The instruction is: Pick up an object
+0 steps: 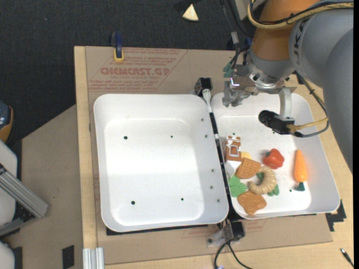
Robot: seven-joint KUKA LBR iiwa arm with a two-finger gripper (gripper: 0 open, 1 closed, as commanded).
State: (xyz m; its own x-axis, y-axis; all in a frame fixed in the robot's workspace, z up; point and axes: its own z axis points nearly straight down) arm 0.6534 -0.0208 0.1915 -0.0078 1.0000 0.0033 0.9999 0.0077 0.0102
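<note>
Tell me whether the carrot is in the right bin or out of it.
In. The carrot lies flat on the right bin's floor near its outer wall.

Board print: "CHEMCAST GP" in faded red capitals on the brown board [140,66] under the bins, near its far edge.
Line beneath: smaller red lettering there, too faint to read.
Elsewhere: no readable text.
</note>
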